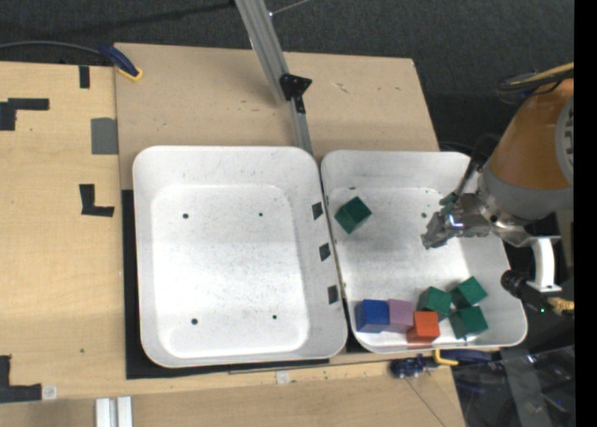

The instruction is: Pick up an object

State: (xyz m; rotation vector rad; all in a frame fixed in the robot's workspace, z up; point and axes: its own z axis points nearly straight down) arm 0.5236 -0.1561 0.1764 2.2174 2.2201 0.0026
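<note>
- Surface (233, 80): pale, matt wood-look board with faint grain and small scuffs.
- Left bin (149, 229) and right bin (392, 169): white moulded plastic, smooth, faintly speckled grey, with a soft sheen on the rims.
- Blocks in the right bin: matt, plain-coloured, material unclear; a green block (353, 214) alone, and a blue block (373, 314), orange block (425, 324) and others.
- Slanted bar (261, 20): brushed, silvery metal.
- Arm's orange band (532, 141): smooth, slightly glossy.
- End effector (446, 227): grey metal, catching light.
</note>
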